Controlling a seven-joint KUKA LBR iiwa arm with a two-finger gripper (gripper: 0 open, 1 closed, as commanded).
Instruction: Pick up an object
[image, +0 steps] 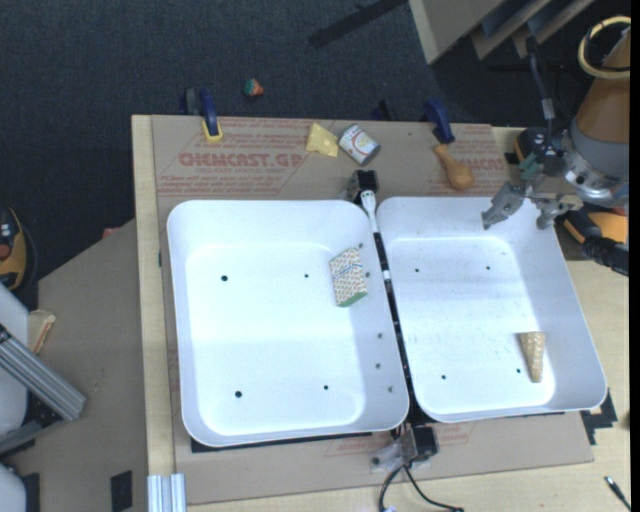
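Your pincer (522, 208) hangs over the far right corner of the right shallow white bin (470, 395), its two grey fingers spread apart with nothing between them. Most of that bin's floor lies open below and left of it. The task's thing nearest to you is a tan cone-shaped object (533, 354), lying by the bin's right wall toward the near corner, well apart from the pincer.

The left shallow white bin (250, 420) holds one small patterned green-and-white packet (348, 275), close to its right wall in the far half; the rest of its floor is bare.

The arm is cut off at the right edge, so you see little above the wrist.

On the counter (170, 160) beyond the bins sit a yellow wedge (322, 140), a small white box (358, 144) just beside it, and a brown wooden-looking piece (453, 167); their exact shapes are hard to make out.
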